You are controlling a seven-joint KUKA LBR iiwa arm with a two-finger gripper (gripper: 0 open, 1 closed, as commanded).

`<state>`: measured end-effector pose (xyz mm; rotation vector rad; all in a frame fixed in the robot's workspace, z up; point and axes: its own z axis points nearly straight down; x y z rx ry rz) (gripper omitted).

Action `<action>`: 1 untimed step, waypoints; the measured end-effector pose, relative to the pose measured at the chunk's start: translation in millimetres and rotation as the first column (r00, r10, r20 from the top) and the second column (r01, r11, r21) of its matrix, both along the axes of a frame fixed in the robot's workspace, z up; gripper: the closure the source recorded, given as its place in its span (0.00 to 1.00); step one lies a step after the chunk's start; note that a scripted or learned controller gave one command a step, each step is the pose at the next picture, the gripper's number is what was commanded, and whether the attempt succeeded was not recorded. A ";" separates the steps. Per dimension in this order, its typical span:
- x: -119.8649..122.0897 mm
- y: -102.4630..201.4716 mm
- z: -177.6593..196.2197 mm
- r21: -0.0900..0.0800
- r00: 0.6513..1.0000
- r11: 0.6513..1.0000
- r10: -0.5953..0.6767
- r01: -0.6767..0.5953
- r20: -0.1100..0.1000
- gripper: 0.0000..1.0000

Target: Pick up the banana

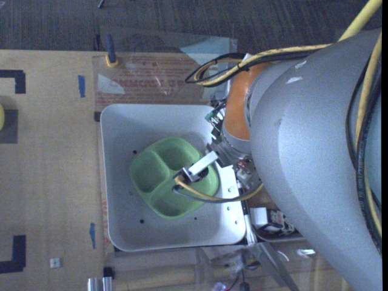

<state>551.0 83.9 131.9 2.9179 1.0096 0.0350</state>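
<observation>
A white bin [121, 223] holds a green plate [159, 174] with three compartments, lying near its middle. My gripper [227, 161] hangs over the plate's right edge, under the orange band of the wrist. The grey arm covers the bin's right side and whatever lies beneath it. The plate's compartments that I can see hold nothing.
The bin's left and front floor is bare white. Outside it to the left lies a tan board with black corner marks and blue tape strips. A small yellow object [2, 117] is cut off by the left edge. Clear plastic sheeting [176, 53] lies behind the bin.
</observation>
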 end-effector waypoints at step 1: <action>51.8 -8.5 -9.7 0.001 0.996 0.996 0.086 -0.086 -0.004 0.00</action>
